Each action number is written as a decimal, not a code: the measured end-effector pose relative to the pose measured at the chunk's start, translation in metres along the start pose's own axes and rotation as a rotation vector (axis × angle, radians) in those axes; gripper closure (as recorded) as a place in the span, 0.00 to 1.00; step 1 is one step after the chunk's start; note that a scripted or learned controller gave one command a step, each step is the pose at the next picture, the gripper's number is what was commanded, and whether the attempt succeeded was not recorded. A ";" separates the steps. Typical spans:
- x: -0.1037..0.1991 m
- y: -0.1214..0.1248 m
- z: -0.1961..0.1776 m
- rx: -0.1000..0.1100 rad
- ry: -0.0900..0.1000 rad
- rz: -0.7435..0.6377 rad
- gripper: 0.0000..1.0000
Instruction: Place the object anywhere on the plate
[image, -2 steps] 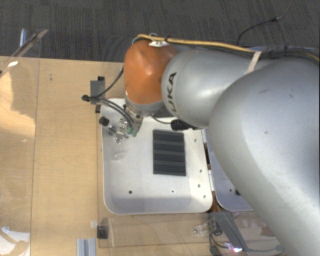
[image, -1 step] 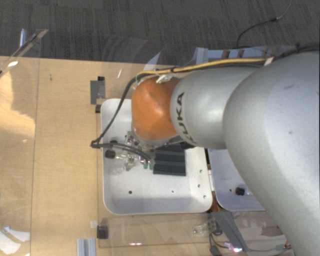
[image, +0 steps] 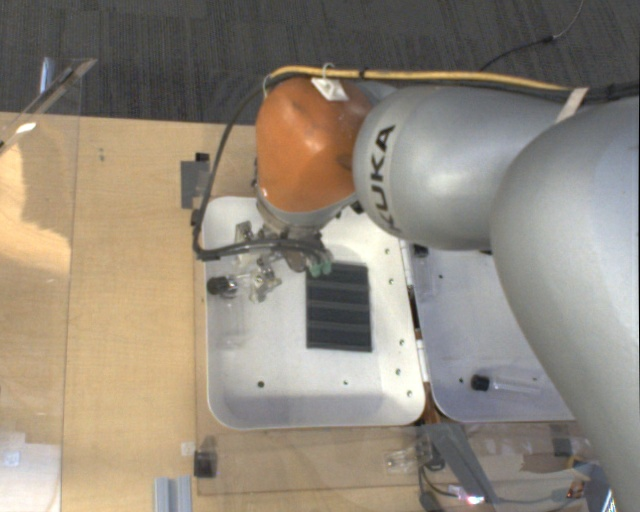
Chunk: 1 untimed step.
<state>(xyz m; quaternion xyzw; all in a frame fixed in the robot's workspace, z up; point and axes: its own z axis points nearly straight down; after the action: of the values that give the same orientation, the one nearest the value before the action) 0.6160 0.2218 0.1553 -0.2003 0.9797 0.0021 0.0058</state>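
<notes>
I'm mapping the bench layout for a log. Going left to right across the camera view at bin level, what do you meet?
Bare wooden bench → left white bin → gripper over the bin's upper left → dark ribbed plate → right white bin → small clear syringe-like object with a dark tip.

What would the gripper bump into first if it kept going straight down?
Probably the bare white floor of the left bin. The gripper hangs over the bin's upper left part, and the dark ridged plate lies just to its right, so it would likely miss that. Depth is hard to judge here.
</notes>
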 end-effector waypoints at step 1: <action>-0.057 -0.007 -0.080 0.000 -0.003 -0.283 1.00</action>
<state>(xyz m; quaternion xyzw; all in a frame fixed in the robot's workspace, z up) 0.6703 0.2367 0.2364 -0.3363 0.9417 0.0017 0.0075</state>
